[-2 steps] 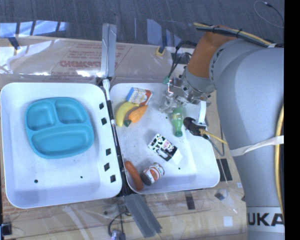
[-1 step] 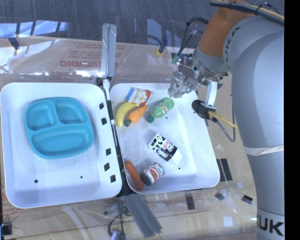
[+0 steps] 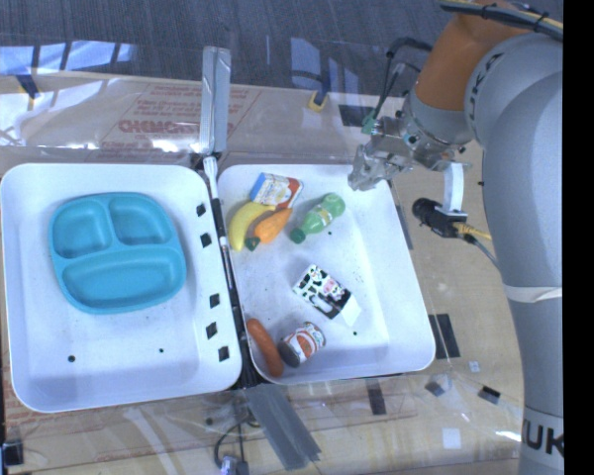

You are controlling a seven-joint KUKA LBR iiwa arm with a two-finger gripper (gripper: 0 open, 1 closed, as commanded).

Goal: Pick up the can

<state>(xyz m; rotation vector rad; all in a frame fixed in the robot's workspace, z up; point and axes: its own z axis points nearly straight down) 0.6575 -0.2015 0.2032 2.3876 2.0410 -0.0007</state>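
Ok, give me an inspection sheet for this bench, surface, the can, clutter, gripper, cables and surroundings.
Surface: two shallow white bins side by side, left bin and right bin.
Job's things: small red and white can lying on its side near the right bin's near edge, beside an orange sausage-shaped toy.
Clutter: yellow banana, orange carrot, green plastic bottle, colourful small carton, black and white patterned box; blue sectioned plate in the left bin.
Grippers: two-finger gripper over the right bin's far right corner, far from the can.
Cables: black cable by the arm.
Surroundings: dark carpet beyond the bench.
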